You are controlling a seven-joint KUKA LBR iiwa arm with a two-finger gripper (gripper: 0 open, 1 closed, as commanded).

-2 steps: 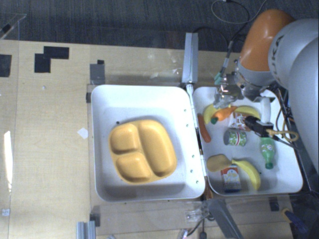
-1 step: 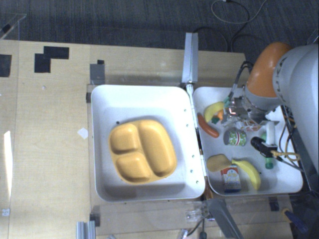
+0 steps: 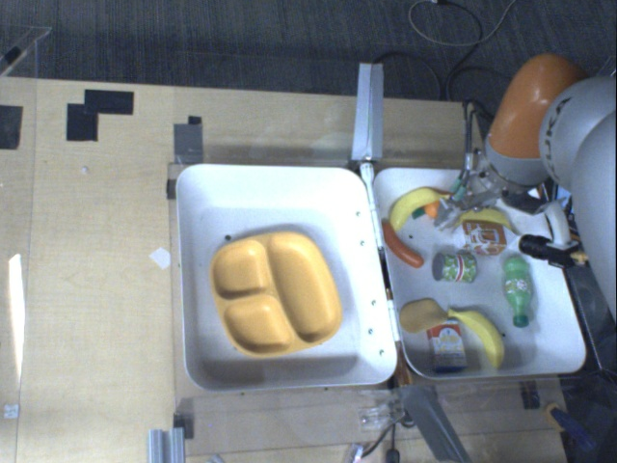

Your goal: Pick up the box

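Two bins on bench. Pincer [image 3: 461, 199] is hovered in right bin [image 3: 569, 350]; opening cannot be told. Box [image 3: 445, 345] lies ungrasped, well apart; a reach toward it is needed.

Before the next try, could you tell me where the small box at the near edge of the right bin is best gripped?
Across the box's short sides, coming straight down. It lies flat, and a banana crowds its right long side, so closing across the long sides looks risky. The gripper is at the bin's far end.
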